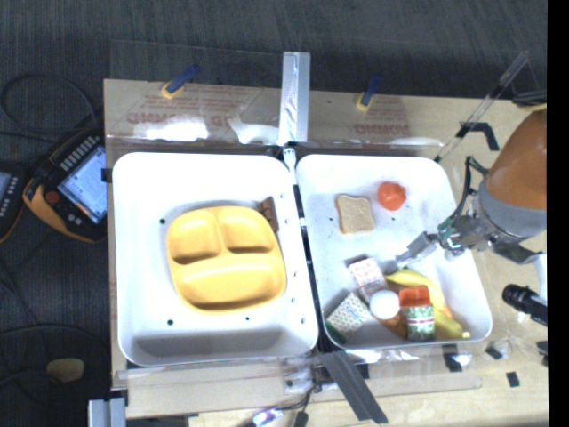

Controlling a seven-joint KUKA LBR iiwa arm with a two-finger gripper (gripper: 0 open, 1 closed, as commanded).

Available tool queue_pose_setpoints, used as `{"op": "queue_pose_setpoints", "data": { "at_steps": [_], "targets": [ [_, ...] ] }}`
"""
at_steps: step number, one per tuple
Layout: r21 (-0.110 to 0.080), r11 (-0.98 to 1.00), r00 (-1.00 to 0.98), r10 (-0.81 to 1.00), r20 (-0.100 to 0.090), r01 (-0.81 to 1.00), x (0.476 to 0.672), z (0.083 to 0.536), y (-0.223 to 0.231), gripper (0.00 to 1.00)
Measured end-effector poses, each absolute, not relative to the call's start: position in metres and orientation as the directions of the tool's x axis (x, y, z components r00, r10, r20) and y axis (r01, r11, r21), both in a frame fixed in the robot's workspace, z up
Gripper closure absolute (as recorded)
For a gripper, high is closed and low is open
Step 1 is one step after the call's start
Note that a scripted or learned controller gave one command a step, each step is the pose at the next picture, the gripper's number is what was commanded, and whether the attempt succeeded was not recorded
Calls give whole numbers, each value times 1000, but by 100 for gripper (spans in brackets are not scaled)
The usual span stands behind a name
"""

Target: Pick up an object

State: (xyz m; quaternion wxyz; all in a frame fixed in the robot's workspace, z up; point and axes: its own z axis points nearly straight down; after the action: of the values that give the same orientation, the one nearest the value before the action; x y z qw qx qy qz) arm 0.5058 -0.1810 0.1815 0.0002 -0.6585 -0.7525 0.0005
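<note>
In the right bin (pixel 442 181), my gripper (pixel 397 261) reaches in from the right, low over the bin's middle. Its tip sits just above a yellow banana (pixel 411 279) and to the right of a small pink-patterned box (pixel 365 274). A slice of bread (pixel 356 213) and a red tomato (pixel 391 195) lie further back. Near the front are a white ball (pixel 384 305), a red-capped bottle (pixel 419 314) and a green-and-white packet (pixel 348 314). I see nothing lifted by the gripper.
The left bin (pixel 142 327) holds a yellow compartment tray (pixel 227 256) with a small brown item (pixel 268 210) at its back right corner. A raised divider (pixel 300 238) separates the bins. A handheld pendant (pixel 76 189) lies off the bench at left.
</note>
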Motion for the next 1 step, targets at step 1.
{"op": "queue_pose_setpoints", "data": {
  "at_steps": [1],
  "targets": [
    [15, -60, 60, 998, -7, 998, 521, 90, -184, 0]
  ]
}}
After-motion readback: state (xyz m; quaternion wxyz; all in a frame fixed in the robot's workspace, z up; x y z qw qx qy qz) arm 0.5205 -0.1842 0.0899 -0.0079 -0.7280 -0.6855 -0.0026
